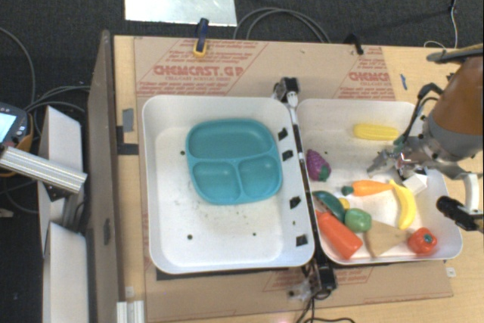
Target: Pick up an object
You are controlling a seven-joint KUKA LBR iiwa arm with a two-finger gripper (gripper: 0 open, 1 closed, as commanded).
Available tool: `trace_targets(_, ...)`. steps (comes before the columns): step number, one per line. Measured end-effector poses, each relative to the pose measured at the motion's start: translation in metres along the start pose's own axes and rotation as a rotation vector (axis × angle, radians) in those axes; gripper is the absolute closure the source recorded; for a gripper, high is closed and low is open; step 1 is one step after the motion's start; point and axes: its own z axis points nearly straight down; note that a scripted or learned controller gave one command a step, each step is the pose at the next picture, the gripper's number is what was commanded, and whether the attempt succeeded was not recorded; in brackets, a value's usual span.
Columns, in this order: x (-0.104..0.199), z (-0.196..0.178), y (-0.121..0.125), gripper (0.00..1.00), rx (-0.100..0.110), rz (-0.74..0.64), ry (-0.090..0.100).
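The right bin [333,116] holds several toy foods. A yellow corn cob [376,132] lies at the back and a purple eggplant [318,165] sits by the left wall. An orange carrot [370,187] and a yellow banana [404,204] lie mid-bin. Toward the front are a green vegetable [358,219], a red-orange pepper [339,235], a tan wedge [386,239] and a red tomato [423,240]. My gripper [395,161] hangs low over the bin's right half, just above the carrot and the banana's top end. Nothing is visibly held.
The left bin [170,163] bears a teal divided plate [233,161]. Black clips line the shared wall between the bins [295,163]. The arm's orange band [463,98] and grey wrist cover the right bin's far right corner. Cables run behind the bench.
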Motion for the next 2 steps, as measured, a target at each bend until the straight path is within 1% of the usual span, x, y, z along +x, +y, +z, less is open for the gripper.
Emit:
trace_targets(1, -0.013, -0.032, 0.063, 0.0, -0.009, -0.006, -0.005)
trace_targets(2, -0.006, 0.019, 0.102, 0.0, -0.006, -0.002, -0.009)
